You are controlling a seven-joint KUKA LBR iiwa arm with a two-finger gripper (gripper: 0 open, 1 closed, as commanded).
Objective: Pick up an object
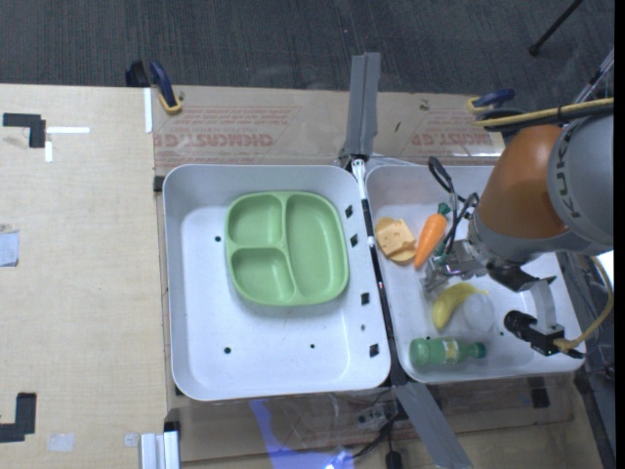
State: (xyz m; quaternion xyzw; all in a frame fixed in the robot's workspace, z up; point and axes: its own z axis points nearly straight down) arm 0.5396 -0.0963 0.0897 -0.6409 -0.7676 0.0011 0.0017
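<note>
The right bin [415,186] holds a carrot [429,238], a yellow cheese-like wedge [395,238], a banana [448,303] and a green bottle [445,352] lying on its side near the front wall. My gripper [442,269] reaches down from the orange-banded wrist on the right. It sits between the carrot's lower end and the banana's top, close above both. The wrist hides the bin's right part.
The left bin [195,340] holds a green divided plate [287,248] in its upper middle. A grey divider post [362,106] rises between the bins at the back. Clamps [164,88] sit on the cardboard edge behind.
</note>
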